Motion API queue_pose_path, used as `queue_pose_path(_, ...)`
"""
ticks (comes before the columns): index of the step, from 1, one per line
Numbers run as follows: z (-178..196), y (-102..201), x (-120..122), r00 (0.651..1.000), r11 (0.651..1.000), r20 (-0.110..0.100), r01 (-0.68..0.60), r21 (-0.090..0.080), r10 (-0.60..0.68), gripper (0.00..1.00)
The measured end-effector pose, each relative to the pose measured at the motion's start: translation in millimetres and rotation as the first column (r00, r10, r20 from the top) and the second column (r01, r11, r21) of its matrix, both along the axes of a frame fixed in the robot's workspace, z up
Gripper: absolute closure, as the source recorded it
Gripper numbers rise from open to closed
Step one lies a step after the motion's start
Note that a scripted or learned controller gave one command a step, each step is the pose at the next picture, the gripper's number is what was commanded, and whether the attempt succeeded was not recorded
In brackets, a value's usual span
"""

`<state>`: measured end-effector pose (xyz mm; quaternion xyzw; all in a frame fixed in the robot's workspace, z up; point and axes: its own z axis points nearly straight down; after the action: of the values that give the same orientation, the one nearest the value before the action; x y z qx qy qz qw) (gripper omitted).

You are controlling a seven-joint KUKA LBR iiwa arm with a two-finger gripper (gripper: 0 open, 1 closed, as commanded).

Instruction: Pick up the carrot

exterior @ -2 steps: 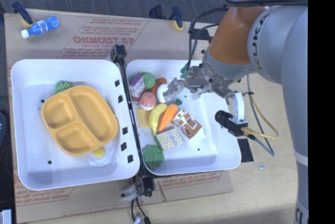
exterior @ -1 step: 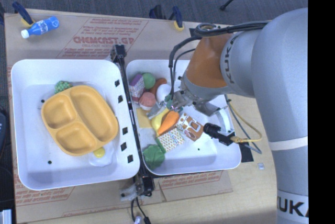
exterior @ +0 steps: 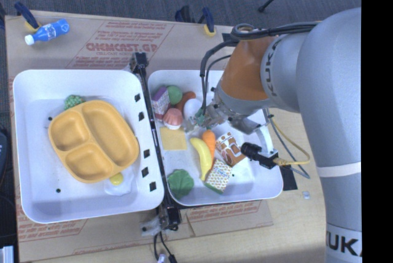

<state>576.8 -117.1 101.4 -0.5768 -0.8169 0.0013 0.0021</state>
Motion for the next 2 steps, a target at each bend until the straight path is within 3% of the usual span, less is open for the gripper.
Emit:
queue_pose_path(1,122.3,-22.2,-36.0,0.977,0.977,0.003,0.214,-0.002,-0.214,1.0)
queue_pose_path(2,121.7,-21.7,-36.2,0.977,0.977,0.002,0.213,-0.001,-0.213,0.0)
